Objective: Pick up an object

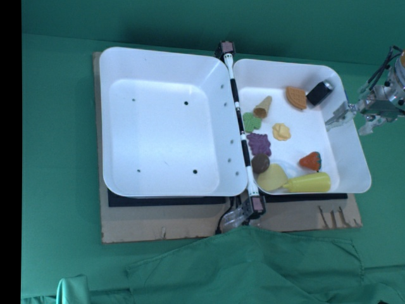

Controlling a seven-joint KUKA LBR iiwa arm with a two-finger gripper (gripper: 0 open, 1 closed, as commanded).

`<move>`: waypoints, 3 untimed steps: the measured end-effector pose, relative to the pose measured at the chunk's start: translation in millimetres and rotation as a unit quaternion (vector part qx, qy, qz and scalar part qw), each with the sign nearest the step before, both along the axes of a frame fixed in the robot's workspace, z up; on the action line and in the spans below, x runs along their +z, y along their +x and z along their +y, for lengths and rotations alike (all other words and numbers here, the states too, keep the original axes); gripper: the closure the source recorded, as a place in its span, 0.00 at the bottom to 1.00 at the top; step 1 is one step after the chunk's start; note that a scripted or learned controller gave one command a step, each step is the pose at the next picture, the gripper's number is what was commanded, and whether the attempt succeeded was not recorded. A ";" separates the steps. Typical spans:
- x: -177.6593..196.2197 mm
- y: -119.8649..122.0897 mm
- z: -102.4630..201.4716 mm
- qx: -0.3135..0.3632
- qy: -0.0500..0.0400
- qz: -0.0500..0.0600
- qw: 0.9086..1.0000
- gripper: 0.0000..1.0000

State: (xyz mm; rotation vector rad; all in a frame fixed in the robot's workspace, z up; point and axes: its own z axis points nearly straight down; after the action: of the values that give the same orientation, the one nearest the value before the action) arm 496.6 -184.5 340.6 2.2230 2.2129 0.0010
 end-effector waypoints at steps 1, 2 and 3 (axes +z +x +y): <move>-92.6 39.4 -2.2 0.001 0.001 0.003 1.000 0.00; -148.7 79.2 4.3 0.000 0.000 -0.002 1.000 0.00; -156.3 163.0 30.4 0.003 -0.001 -0.005 1.000 0.00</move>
State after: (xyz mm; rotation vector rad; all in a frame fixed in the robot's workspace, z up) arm 659.6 -154.1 184.3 2.2088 2.2139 0.0091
